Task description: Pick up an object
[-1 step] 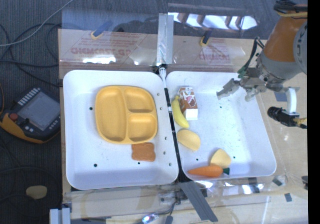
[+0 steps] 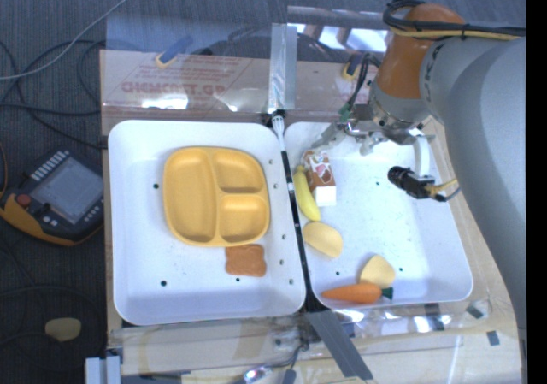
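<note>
My gripper hangs over the far end of the right bin, its fingers apart and open with nothing between them. Just below and to its left lie a small brown-and-white food piece, a white cube and a yellow banana along the bin's left wall. Farther forward are a pale yellow rounded piece, a yellow wedge and an orange carrot.
The left bin holds a yellow divided plate and a brown toast slice. A black cylindrical part hangs off the arm over the right bin. A pendant lies on the floor at left.
</note>
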`<state>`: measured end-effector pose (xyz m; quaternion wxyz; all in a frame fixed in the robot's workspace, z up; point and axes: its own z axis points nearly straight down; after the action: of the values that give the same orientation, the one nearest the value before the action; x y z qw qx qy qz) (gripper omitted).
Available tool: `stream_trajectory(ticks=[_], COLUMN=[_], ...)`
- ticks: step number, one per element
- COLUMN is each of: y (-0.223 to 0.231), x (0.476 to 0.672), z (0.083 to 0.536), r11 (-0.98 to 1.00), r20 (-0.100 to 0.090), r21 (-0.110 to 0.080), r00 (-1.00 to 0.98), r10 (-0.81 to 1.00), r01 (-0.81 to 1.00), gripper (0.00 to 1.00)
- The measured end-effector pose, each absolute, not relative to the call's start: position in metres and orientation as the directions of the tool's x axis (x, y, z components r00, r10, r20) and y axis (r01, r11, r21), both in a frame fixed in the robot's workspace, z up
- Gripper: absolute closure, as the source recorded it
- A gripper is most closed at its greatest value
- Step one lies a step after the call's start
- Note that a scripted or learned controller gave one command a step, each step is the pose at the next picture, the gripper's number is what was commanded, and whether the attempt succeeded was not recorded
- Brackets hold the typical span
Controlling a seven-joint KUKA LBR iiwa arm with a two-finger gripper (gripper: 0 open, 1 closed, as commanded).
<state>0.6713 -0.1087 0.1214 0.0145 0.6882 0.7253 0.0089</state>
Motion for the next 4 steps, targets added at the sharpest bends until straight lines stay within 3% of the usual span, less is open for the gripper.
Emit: stream_trajectory(ticks=[1,2,3,4], y=[-0.106,-0.105,-0.113,-0.076], x=[0.656,0.627,0.562,0.550], z=[0.115,0.115,0.174,0.183], r11=[0.213,0.310,0.483,0.196], r20=[-0.022,-0.029,-0.002,0.001], r21=[0.064,0.064,0.001,-0.002], r00=[-0.212,-0.309,-0.483,-0.196], r10=[0.977,0.951,0.875,0.981], r01=[0.975,0.949,0.875,0.981], gripper=[0.00,0.00,0.00,0.00])
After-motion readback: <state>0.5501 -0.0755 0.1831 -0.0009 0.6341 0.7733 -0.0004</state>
